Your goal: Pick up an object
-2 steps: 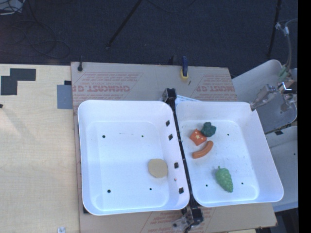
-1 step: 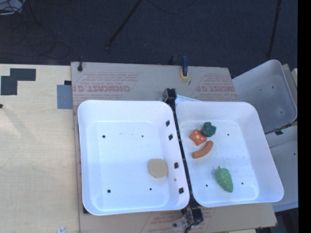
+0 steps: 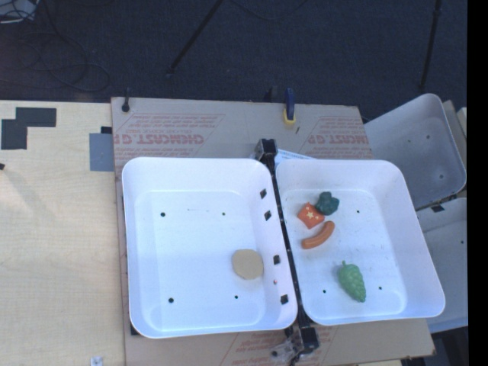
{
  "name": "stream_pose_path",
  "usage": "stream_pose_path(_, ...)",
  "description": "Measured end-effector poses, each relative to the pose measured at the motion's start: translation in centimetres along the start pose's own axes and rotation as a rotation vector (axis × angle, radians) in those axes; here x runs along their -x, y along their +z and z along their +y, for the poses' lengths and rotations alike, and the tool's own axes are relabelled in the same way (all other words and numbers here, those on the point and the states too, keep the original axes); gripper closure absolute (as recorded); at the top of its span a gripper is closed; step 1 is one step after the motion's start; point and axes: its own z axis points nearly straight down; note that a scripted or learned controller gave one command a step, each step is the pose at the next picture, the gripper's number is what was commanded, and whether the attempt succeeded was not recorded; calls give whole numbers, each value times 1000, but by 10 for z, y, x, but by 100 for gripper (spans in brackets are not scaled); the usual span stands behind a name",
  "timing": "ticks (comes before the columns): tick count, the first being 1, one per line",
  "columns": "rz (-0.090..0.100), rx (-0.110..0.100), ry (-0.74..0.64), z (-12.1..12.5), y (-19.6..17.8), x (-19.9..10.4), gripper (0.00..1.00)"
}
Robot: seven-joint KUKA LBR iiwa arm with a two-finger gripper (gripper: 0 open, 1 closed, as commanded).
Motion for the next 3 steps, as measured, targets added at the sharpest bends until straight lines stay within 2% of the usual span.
stream_pose_path(1, 1, 4, -3, 0, -32, -61, 100)
stream_pose_path(2, 2, 1, -6, 18, -30, -125, 100)
stream_pose_path(3, 1, 1, -6, 50, -30, -201, 100)
